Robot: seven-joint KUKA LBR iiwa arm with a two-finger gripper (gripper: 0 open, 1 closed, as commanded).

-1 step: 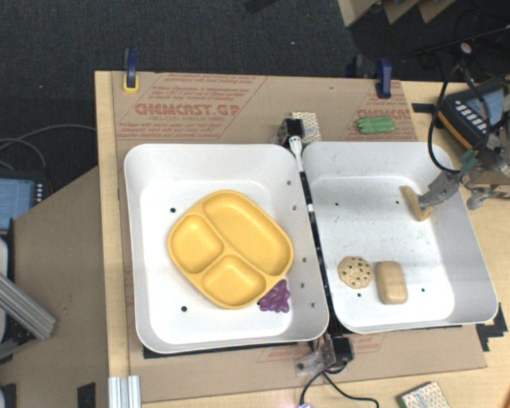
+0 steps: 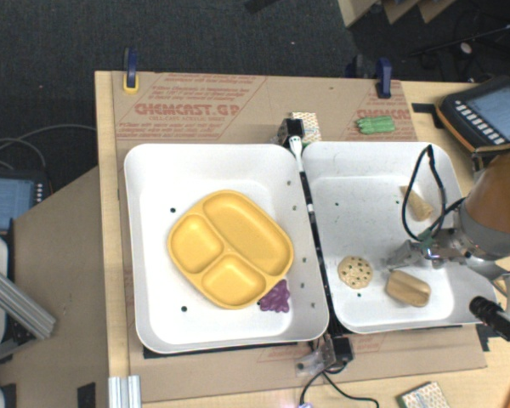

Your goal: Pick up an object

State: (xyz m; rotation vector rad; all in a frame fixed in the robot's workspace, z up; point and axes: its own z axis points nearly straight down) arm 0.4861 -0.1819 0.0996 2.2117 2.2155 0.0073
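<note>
- White bins sat side by side on the bench: the left bin (image 2: 144, 253) and the right bin (image 2: 357, 177), walls touching down the middle.
- I saw the arm (image 2: 493, 206) reaching in from the right, its orange band over the right bin's right wall.
- The gripper (image 2: 412, 256) was low inside the right bin, toward the near right part of the floor.
- I could not tell whether it was spread or pressed together; the metal end was too small and blurred from my seat.
- Nothing I could make out was pinched in it.
- Just near of the gripper lay a tan bread roll (image 2: 407, 289), flat on the bin floor, very close to the tip; touching or not, I couldn't say.
- Left of the roll, a round speckled cookie (image 2: 354, 272) lay on its own, apart from the gripper.
- Farther back, a pale tan wedge (image 2: 418, 204) rested by the right wall, with a black cable (image 2: 418, 172) looping over it.
- Over in the left bin, a yellow divided plate (image 2: 229, 249) sat in the middle, a purple grape bunch (image 2: 275, 297) touching its near right edge.
- On the bench beyond the right bin, I spotted a small green item (image 2: 376, 126).
</note>
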